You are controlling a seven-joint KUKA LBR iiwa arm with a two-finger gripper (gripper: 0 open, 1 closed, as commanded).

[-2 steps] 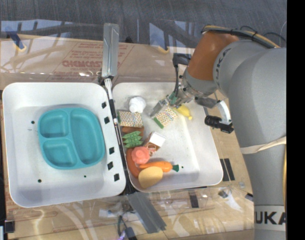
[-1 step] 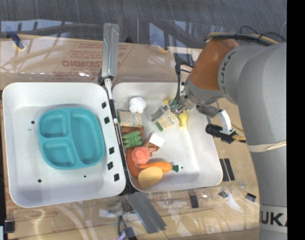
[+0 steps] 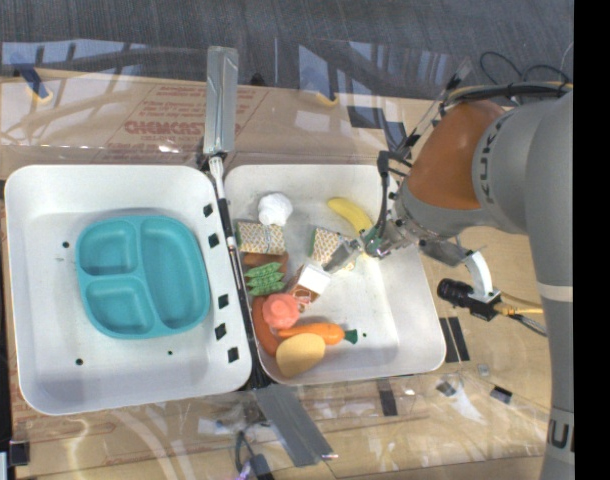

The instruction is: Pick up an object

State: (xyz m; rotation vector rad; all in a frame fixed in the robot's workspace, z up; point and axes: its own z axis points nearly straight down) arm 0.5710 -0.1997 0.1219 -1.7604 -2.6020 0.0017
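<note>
Where the pincer [image 3: 368,243] hangs, bare floor (right bin [image 3: 410,308]) lies beside it.

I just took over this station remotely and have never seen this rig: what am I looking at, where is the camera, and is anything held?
One camera looks down at a slant on a bench with two shallow white bins. The grey arm with the orange band reaches in from the picture's right; it is a robot arm that ends in a two-finger pincer, which is low over the right bin.

The left bin holds a teal divided plate. The right bin holds toy food: a banana, a carrot, a white round piece, a pink piece and some small packets.

The pincer sits beside the banana and a packet. I cannot tell from this view whether it holds anything.
</note>
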